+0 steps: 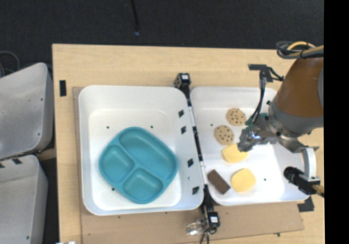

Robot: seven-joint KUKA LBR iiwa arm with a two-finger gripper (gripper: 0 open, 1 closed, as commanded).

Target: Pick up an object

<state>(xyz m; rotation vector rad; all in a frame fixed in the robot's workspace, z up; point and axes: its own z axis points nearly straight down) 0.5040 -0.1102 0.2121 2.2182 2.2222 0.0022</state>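
Near edge of the right bin (272, 200): a brown bar (218, 181) is seen at the near-left corner, with a yellow round piece (243, 180) just right of it. A second yellow piece (234, 154) is placed a little farther in, mid-bin. The tool (248, 142) is positioned at that piece's far-right edge, touching or just above it; which one cannot be told. Tool state cannot be told either, since the tips are blurred. Nothing is seen lifted. Farther in, two chocolate-chip cookies are laid: one (223, 134) left of the tool, the other (236, 116) beyond it. In the left bin (87, 128), a teal divided plate (138, 164) is set flat, toward the near side. Both bins are carried on the desk (136, 63).
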